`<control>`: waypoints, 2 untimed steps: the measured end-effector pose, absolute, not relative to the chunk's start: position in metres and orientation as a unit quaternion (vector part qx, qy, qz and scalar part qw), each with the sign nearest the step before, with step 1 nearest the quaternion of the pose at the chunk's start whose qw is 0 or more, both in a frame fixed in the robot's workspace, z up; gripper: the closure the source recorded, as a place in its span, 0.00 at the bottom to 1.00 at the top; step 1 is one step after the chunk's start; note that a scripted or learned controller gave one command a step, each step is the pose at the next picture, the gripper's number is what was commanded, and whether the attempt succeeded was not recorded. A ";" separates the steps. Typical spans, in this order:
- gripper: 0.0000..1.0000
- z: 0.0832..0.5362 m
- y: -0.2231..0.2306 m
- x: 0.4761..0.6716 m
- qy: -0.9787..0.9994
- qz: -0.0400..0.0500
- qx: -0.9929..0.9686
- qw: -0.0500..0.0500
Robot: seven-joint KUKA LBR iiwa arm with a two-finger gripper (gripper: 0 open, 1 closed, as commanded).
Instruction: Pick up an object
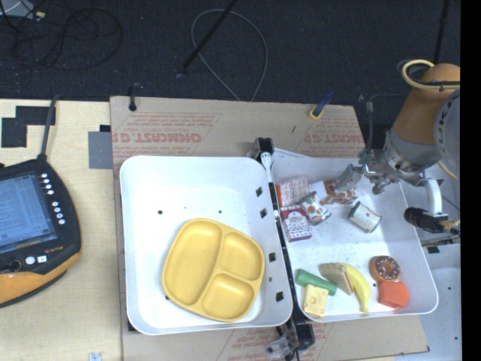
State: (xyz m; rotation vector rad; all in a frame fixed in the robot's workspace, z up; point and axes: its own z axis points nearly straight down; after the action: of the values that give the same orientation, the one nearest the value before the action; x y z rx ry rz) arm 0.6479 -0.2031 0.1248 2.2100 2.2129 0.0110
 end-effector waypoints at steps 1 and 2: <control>0.00 0.113 -0.197 0.649 0.707 0.005 0.707 0.007; 0.00 0.110 -0.196 0.650 0.707 0.005 0.707 0.007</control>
State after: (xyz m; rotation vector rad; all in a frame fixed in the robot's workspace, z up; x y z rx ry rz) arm 0.6496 -0.1958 0.1102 2.2118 2.2112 0.0152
